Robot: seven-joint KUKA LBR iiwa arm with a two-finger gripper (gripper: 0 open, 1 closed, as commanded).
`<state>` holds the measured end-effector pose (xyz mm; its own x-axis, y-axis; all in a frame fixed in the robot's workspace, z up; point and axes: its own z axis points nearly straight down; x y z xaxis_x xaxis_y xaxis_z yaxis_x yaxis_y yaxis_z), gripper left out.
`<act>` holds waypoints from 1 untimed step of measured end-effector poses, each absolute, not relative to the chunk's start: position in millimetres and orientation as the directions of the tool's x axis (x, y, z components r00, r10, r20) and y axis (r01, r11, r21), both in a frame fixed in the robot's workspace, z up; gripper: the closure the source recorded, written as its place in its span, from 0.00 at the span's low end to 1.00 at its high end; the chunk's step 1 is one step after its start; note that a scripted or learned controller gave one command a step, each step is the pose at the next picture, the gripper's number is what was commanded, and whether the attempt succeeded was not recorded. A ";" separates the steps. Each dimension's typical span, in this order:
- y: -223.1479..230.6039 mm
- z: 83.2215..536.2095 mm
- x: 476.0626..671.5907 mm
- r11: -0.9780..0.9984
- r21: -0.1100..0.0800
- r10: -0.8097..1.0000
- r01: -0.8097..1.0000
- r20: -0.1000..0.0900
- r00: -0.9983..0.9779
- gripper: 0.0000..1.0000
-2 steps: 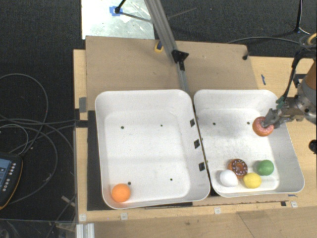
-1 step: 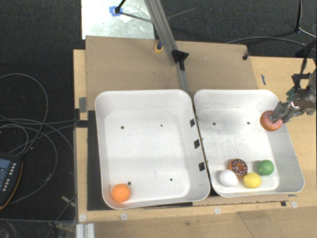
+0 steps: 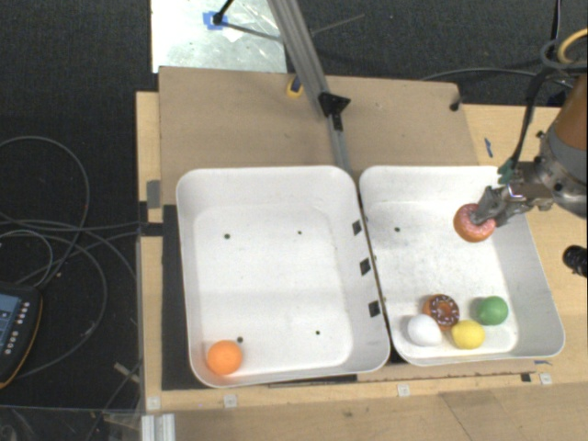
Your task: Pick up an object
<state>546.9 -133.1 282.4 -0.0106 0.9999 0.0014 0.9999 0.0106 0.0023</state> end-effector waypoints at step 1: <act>-83.9 281.9 539.5 0.010 0.001 1.000 1.000 0.002 -0.010 1.00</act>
